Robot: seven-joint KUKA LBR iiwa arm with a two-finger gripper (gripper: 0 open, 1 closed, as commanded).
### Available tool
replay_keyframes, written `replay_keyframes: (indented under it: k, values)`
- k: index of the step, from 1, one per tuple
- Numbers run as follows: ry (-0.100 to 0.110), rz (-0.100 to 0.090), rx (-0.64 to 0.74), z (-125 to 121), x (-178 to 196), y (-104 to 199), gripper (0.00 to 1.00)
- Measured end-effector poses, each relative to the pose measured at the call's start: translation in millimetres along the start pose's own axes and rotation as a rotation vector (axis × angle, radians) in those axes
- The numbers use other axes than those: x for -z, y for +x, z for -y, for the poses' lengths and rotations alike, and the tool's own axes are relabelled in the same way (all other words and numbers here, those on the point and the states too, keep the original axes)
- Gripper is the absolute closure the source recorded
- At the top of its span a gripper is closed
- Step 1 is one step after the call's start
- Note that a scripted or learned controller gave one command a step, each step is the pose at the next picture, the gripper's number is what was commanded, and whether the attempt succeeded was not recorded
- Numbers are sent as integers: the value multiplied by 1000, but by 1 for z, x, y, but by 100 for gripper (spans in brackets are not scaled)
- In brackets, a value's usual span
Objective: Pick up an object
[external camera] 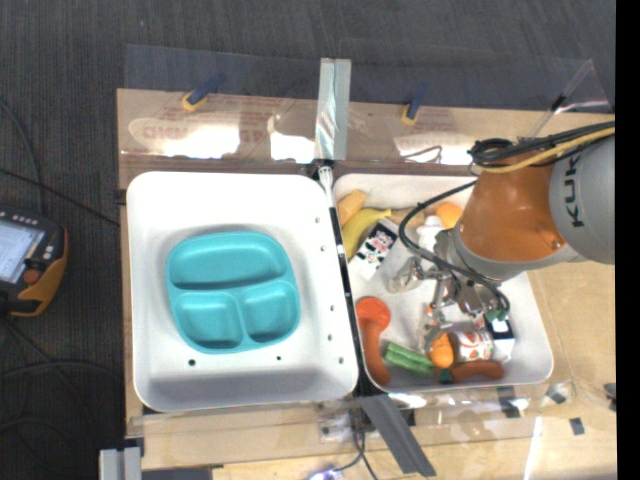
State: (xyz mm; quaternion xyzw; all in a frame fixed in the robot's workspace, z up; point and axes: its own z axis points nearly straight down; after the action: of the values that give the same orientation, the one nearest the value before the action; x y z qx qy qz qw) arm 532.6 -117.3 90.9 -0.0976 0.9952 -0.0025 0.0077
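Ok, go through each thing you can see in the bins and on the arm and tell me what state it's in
end effector: low in the right bin, over the toy pile; grip unclear
teal tray: flat, right way up in the left bin, compartments bare
banana: lying at the right bin's far left corner
green vegetable: lying flat near the front wall
orange carrot: lying by the left wall
right bin: crowded with toys

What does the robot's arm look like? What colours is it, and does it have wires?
The arm is smooth, rounded grey metal with black letters on its side. Above the wrist sits a big shiny orange band. Black and yellow cables run in a bundle along the top of it. Below the orange part, the end effector is a thin silvery metal piece with small wires around it.
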Motion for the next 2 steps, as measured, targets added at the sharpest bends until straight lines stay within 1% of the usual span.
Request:
replay_keyframes:
  k: [1, 2]
  values:
    - [2, 5, 59, -7, 1, 8, 0]
    - [2, 8, -10, -19, 1, 30, 0]
